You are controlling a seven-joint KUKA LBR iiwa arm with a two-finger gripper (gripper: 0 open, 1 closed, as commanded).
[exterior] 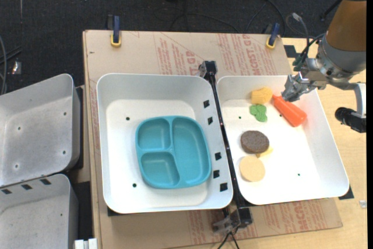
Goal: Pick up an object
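Note:
In the right bin (326, 148) lie an orange carrot (290, 111), a small green piece (259, 112), a yellow chunk (261, 94), a dark brown round patty (254, 141) and a pale tan disc (252, 169). My gripper (293, 90) hangs at the bin's far right corner, right over the carrot's upper end. Whether it touches the carrot is too small to tell.
The left bin (116, 96) holds a teal divided tray (173, 151). A black divider (220, 131) runs between the two bins. Two loose white bin lids (35, 125) lie left of the bench. Yellow clamps (116, 38) grip the board's far edge.

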